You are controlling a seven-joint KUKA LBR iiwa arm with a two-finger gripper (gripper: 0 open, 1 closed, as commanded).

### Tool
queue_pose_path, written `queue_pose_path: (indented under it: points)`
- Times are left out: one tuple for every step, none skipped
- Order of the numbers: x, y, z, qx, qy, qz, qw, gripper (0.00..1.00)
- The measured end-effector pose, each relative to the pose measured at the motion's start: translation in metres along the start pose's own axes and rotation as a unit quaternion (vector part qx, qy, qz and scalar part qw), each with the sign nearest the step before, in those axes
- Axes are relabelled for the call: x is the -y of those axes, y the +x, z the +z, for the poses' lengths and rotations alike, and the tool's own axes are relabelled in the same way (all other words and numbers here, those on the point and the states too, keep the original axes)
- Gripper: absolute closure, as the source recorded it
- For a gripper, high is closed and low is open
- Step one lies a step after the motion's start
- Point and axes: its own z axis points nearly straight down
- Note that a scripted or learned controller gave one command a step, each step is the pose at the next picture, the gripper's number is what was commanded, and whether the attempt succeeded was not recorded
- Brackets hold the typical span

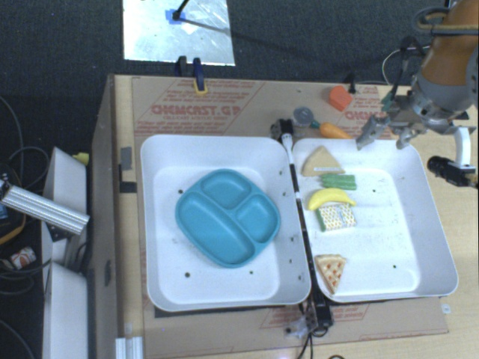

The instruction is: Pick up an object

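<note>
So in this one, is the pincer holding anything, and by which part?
Nothing is held. The pincer hangs open above the far edge of the right bin, with nothing between its fingers; the toy food lies in the bin.

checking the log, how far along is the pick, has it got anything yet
Nothing looks picked. The gripper hangs open above the right bin's far edge, nothing between its fingers. The banana, pizza slice and other food lie in that bin. Descent and grasp remain.

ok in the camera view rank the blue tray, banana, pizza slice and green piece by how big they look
1. blue tray, by far the largest
2. banana and pizza slice, which look about alike, so I won't rank them
3. green piece, the smallest
</note>
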Motion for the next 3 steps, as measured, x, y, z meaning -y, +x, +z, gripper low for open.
queue_pose_path:
  points:
    - [0.026,0.023,0.141,0.0,0.0,0.001,1.0,0.0]
    - [-0.012,0.035,0.141,0.0,0.005,-0.001,1.0,0.0]
    - [-0.008,0.048,0.141,0.002,0.004,-0.001,1.0,0.0]
